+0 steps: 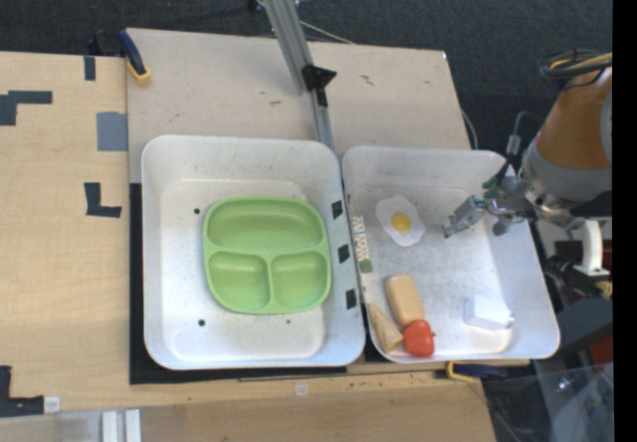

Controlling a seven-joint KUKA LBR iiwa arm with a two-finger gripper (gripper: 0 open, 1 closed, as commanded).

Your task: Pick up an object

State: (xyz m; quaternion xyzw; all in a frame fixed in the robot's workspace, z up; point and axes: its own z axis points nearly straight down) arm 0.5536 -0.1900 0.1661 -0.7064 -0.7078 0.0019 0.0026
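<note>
At the near edge of the right bin (518, 281), a red tomato (419, 338) sits touching a tan bread roll (403, 299), with a thin breadstick-like piece (383, 326) leaning against the bin's left wall beside them. A small white block (487, 314) lies near the bin's near right corner. Farther back rests a fried egg (400, 222), apart from the rest. The pincer (460, 222) hangs just right of the egg with nothing between its tips; whether they are spread I cannot tell. The left bin (169, 231) carries a green divided plate (267, 254). A grey pole (289, 27) slants over the surface (60, 181) behind the bins.
</note>
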